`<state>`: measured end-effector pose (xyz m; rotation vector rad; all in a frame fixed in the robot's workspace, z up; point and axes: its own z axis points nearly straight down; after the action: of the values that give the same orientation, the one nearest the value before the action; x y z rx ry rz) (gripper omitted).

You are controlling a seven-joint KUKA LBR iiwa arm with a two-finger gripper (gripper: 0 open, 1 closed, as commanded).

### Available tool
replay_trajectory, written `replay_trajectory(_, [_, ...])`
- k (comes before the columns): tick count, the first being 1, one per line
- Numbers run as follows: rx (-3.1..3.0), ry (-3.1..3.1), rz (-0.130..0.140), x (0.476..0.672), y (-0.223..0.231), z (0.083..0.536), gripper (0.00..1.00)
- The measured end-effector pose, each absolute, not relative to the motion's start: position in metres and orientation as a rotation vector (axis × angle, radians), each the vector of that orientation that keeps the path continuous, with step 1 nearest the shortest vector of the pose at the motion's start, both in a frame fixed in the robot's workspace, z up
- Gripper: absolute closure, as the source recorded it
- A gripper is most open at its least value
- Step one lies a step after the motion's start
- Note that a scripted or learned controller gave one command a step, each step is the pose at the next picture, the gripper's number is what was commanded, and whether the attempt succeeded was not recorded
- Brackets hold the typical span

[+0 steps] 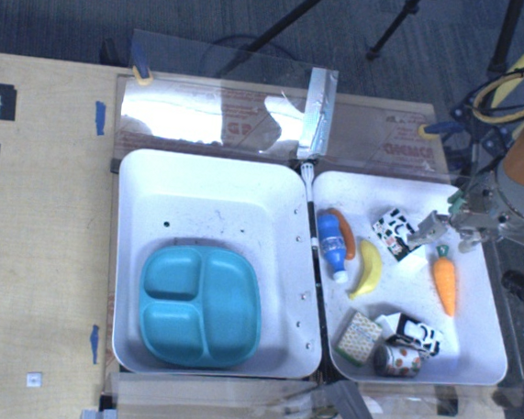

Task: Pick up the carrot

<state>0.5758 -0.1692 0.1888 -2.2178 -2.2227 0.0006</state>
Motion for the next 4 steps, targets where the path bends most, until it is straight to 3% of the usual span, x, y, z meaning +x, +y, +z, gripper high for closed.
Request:
replay_trajectory(1, [-2.288, -2.155, -0.020, 0.581, -0.216, 0.119, 0.00])
replay_trajectory(2, [-2.365, -2.090, -0.050, 0.582, -0.210, 0.107, 0.00])
replay_trajectory(3, [-2.392, -2.033, -0.031, 0.556, -0.204, 0.091, 0.00])
replay_trajectory(4, [-2.672, -1.631, -0.012, 0.563, -0.205, 0.111, 0.00])
